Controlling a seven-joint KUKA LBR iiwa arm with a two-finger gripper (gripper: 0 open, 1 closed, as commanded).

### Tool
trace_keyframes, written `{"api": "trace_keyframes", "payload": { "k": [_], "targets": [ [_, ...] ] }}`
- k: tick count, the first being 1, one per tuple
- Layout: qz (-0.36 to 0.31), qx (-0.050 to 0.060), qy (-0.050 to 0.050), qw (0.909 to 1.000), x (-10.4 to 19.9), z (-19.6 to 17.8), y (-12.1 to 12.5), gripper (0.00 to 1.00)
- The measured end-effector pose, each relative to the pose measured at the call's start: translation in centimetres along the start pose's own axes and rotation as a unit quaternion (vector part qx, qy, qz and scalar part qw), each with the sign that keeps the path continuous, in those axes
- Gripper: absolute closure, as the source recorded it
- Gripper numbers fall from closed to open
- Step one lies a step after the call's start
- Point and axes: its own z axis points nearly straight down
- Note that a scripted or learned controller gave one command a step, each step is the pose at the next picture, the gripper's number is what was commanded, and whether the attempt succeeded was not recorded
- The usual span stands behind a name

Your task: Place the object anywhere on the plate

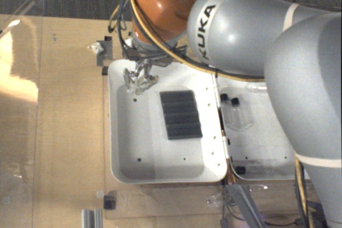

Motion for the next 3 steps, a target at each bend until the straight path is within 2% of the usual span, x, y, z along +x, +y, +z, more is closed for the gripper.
{"api": "trace_keyframes", "payload": {
  "k": [1,2,3],
  "targets": [
    [-0.034,0.002,-0.001,0.9994,-0.2,7.2,-0.1,1.00],
    [-0.155,0.001,0.000,0.9878,0.8,-5.0,1.7,1.00],
    [-0.348,-0.002,0.000,0.9374,-0.7,-0.1,0.3,1.00]
  ]
}}
